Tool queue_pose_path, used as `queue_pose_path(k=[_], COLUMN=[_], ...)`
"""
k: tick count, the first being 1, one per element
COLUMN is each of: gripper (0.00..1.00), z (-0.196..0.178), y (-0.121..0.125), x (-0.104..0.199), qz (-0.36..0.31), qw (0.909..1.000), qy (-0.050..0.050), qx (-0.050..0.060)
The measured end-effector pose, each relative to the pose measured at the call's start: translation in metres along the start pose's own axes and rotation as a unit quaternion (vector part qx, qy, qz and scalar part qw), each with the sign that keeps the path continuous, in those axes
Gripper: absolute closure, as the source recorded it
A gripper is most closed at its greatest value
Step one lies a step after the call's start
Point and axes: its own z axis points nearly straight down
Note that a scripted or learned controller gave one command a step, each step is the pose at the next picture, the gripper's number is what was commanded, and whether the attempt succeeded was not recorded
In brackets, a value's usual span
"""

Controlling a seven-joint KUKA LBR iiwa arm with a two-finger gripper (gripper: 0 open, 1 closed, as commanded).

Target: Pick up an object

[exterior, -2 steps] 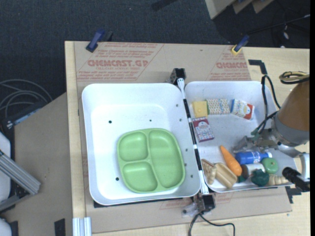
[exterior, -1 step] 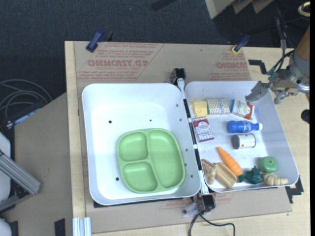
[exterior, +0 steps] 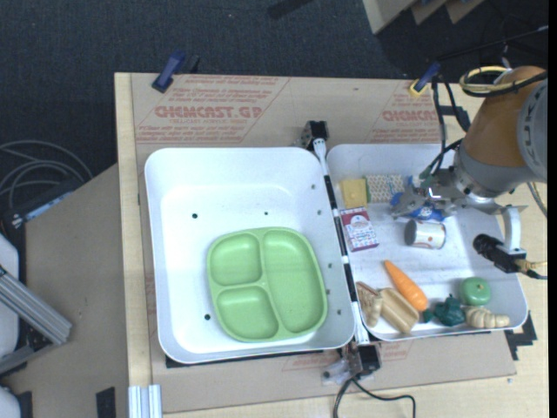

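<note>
One small cup [exterior: 426, 233] under the gripper [exterior: 424, 205], right bin [exterior: 519, 296], far half — approach step, nothing lifted.
Can't tell how the tool stands; too cluttered at the tip. Cup lies on its side just near of it, so next move needs a short drop and a centred close. Carrot [exterior: 406, 285] nearer, card [exterior: 358, 230] to the left, green tray [exterior: 265, 283] in the left bin [exterior: 174, 190].

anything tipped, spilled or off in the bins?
Nothing spilled or broken. One small oddity: the white cup in the right bin lies on its side below the end effector. The green divided plate sits flat in the left bin.
</note>
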Motion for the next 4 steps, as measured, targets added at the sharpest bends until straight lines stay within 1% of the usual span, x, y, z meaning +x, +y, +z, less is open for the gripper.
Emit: queue_pose_path(k=[1,2,3,4], gripper=[0.0,0.0,0.0,0.0], z=[0.014,0.013,0.013,0.013], y=[-0.023,-0.106,-0.02,-0.115], x=[0.019,0.021,0.055,0.038], qz=[0.001,0.001,0.0,0.001], qw=[1.0,1.0,1.0,1.0], qy=[0.003,0.002,0.002,0.002], qx=[0.006,0.006,0.005,0.006])
